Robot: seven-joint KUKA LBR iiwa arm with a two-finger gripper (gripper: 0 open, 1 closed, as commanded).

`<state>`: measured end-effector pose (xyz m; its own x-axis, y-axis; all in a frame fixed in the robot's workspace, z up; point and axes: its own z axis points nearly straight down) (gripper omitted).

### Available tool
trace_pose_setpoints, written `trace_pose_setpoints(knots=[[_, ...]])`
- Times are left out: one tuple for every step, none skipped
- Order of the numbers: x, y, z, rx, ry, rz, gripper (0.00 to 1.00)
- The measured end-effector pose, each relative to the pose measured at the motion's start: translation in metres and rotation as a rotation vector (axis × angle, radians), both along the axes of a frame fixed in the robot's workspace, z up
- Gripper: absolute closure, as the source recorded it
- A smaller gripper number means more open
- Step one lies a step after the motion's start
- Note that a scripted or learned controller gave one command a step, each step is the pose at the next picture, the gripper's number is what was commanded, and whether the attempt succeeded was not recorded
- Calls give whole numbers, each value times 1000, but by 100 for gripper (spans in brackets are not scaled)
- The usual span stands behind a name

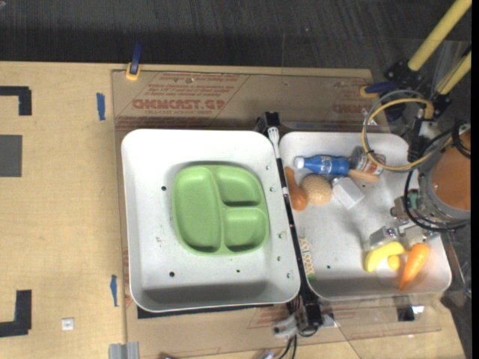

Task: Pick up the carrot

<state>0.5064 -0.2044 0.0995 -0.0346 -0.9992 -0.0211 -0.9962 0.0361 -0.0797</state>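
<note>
— Where did the carrot (413, 264) lie?
— In the right bin (337, 271), near corner, beside a yellow toy (382, 259). Its long axis ran slantwise, narrow end toward the near rim.
— And the gripper (397, 232)?
— Just above it; whether its jaws stood open or closed, I couldn't tell. Farther back lay a blue bottle (325, 164).

a wooden bench (60, 223) bears two white bins (150, 200) side by side.

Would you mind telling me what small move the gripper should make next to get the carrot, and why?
Probably a short move down over the carrot: it lies in the right bin, touching a yellow toy, just below the gripper, which is not holding it.
</note>
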Motion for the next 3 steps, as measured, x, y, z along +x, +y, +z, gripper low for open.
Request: trace_pose_setpoints(knots=[[-3,2,-2,-4,3,110,0],[-8,5,-2,-21,10,409,0],[-4,8,9,-18,-2,401,100]])
